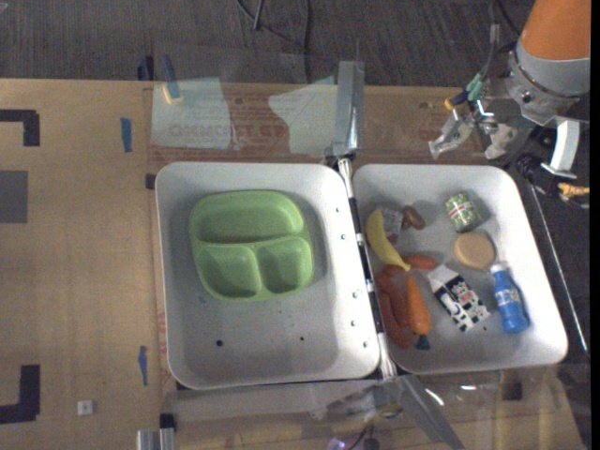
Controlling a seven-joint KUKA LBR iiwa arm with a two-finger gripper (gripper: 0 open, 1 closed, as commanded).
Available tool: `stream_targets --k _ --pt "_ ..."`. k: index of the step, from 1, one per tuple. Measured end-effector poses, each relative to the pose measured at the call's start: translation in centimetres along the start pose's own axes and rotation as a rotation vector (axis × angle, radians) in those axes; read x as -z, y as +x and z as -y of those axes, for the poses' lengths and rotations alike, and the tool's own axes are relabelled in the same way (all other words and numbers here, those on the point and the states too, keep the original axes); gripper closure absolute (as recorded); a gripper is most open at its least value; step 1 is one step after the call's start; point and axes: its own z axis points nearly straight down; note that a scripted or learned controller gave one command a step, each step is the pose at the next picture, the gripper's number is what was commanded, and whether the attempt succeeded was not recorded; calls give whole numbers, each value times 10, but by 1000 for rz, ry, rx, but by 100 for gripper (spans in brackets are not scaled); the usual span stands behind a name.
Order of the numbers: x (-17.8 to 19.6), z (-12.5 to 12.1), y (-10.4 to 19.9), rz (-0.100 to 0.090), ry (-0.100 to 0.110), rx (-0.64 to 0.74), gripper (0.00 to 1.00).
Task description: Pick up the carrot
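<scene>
Nearest the camera, at the front of the right bin [539, 345], the carrot [417, 304] lies lengthwise with its dark green stub toward the front edge. It rests against a reddish sausage-like piece [392, 309] on its left, close to the divider between the two bins. Just to its right sits a small black-and-white milk carton [459, 300], and further right a blue bottle [510, 299] lies along the bin's right side. A little farther back, a small orange-red piece [422, 262] sits above the carrot's thick end, a yellow banana [382, 240] curves beside the divider, and a tan round disc [474, 249] lies toward the right. Behind these are a small brown item [413, 217] and a green-labelled can [462, 210]. In the left bin [178, 326] a green divided tray [251, 244] lies in the middle. Beyond the far rim of the right bin, over the bench [75, 279], the gripper [469, 125] hangs well apart from the carrot, holding nothing; whether its fingers are apart or together cannot be told. The arm's orange band [559, 17] rises at the far right.
</scene>
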Motion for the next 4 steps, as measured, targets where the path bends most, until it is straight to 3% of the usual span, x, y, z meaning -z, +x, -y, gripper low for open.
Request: stream_targets --k 1,2,3,4 --pt "-145 68 20 0 2 -209 0" --pt "-194 154 15 -1 -3 -229 0" --pt "-97 172 28 0 1 -273 0" --pt "-183 178 21 3 -8 -76 0"
